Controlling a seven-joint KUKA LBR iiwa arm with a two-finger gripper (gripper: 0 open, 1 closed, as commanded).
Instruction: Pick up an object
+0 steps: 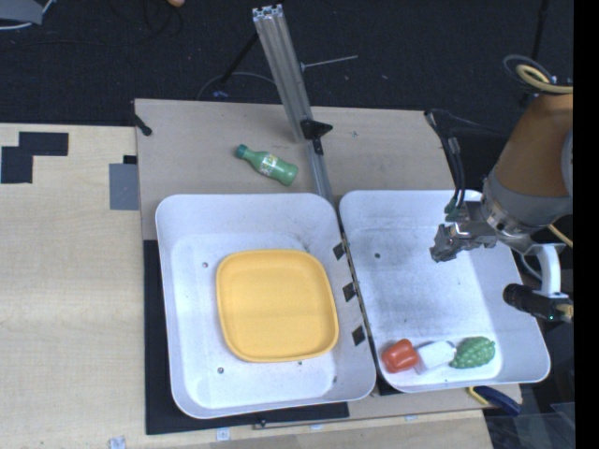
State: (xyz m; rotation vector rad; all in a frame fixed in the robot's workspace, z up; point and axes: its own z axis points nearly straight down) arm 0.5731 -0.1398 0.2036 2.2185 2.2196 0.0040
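Along the right bin's (402, 279) near edge lie a red pepper-like object (401, 354), a small white object (434, 354) and a green bumpy object (473, 352), side by side. My gripper (453, 244) hovers over the upper right part of that bin, well above and behind these three. The arm's orange band (538, 152) sits above the wrist at the right. A yellow square plate (276, 304) rests in the left bin (187, 241).
A green bottle (268, 164) lies on the bench behind the left bin. A metal rail (290, 64) slants up from between the bins. Black clips (348, 288) sit along the divide between the bins.
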